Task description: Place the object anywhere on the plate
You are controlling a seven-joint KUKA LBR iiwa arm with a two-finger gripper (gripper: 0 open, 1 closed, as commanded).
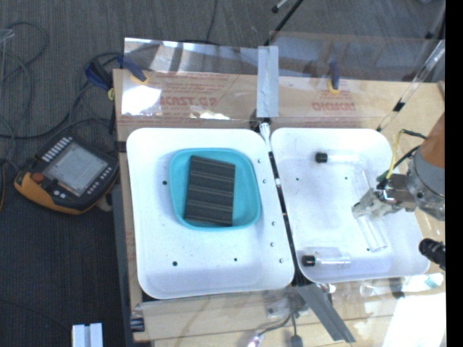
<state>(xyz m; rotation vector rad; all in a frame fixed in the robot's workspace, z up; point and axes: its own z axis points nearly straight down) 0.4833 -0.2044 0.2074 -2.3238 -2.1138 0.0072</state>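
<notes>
1. The dark grey ribbed rectangular block (210, 190) is seen lying flat on the square turquoise plastic plate (246, 194), which sits in the left shallow white bin (145, 215). It rests well inside the plate's rim, tilted slightly off the plate's axes.

2. The task's goal therefore looks already met; the step in hand is judged to be a clean retreat, with nothing disturbed.

3. The two-finger gripper (370, 207) is found over the right shallow white bin (304, 194), near that bin's right wall and well apart from the plate. Whether the jaws are open or closed cannot be told, as the tool is seen only in pale outline against the white floor. Nothing can be made out between them.

4. Two clear plastic tubes with dark caps are seen in the right bin: one near the far wall (334, 157), one near the near wall (325, 257). They should be cleared by the arm, since a knock could send them rolling.

5. Any further motion is best kept upward and to the right, away from the divider between the bins, so that the left bin is not jolted and the block is not slid off the plate.
</notes>
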